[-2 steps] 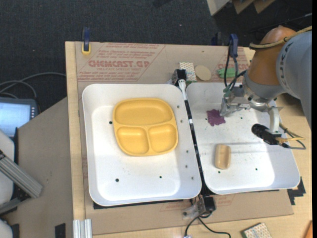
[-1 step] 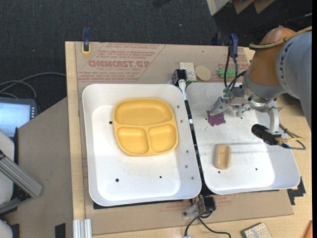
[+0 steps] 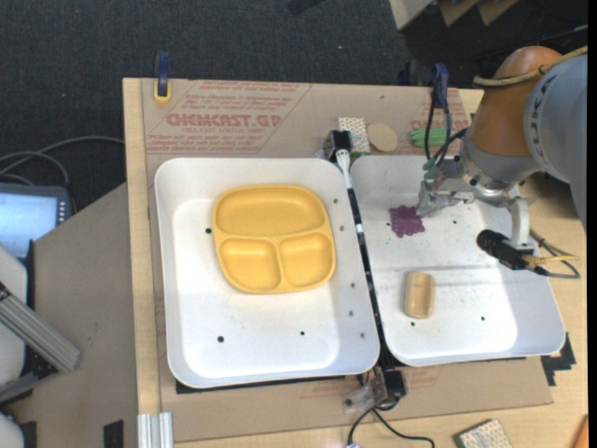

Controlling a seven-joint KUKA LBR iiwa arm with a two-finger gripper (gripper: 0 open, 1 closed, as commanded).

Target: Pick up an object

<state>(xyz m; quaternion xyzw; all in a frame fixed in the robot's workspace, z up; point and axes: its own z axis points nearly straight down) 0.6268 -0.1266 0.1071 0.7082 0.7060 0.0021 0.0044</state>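
Over the right bin point(image 3: 522, 339), the gripper point(image 3: 431, 200) is parked at about 11 o'clock, grip state can't be told, with a purple object point(image 3: 405, 220) seen just beside it and a tan cylinder point(image 3: 419, 294) left lying toward 6 o'clock.

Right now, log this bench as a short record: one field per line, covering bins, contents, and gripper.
left bin: holds a yellow divided plate, three compartments, lying flat
right bin: holds a purple object and a tan cylinder
purple object: toward the far left of its bin, small, irregular shape
tan cylinder: lying on its side, nearer the front, apart from the purple object
gripper: low over the right bin, just right of the purple object; nothing seen between its fingers
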